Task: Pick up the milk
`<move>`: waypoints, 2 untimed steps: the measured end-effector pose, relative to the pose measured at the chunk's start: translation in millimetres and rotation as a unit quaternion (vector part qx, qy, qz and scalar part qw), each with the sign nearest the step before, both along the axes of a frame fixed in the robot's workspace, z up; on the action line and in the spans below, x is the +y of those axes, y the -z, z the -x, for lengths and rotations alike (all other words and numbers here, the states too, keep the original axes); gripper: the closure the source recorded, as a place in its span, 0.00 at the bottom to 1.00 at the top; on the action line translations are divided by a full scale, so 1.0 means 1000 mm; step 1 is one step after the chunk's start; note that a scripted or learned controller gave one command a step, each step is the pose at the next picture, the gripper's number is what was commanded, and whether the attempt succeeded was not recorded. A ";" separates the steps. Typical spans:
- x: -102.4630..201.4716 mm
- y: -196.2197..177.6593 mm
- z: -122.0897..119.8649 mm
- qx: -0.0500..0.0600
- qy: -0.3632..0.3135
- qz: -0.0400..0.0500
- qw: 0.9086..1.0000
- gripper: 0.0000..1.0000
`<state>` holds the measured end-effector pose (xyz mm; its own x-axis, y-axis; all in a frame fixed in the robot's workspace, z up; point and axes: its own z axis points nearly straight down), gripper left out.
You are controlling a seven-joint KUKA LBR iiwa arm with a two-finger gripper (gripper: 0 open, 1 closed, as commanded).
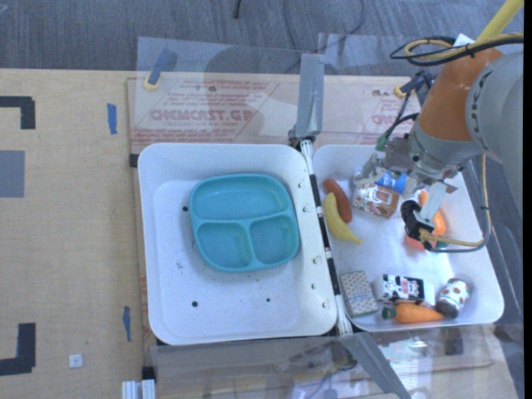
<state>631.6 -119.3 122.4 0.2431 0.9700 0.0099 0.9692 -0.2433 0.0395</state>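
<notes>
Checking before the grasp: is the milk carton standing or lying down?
Lying down: the milk carton shows its cow-patterned long side, flat on the right bin floor.

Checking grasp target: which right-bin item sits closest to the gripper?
The brown-and-white carton, lying just below-left of the gripper. The banana, cow-print carton and carrot lie farther.

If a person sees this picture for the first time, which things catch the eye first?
Probably the blue divided plate, lying alone in the left bin. Next, the orange-banded arm reaching over the right bin, above a yellow banana, a carrot and a cow-patterned milk carton.
</notes>
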 end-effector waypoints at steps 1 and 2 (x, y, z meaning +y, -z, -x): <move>0.000 0.005 0.009 -0.010 0.002 0.001 1.000 0.00; 0.002 0.010 0.030 -0.016 0.003 0.005 1.000 0.00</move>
<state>601.6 -116.9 112.2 0.2486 0.9686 0.0089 0.9658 -0.2485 0.0734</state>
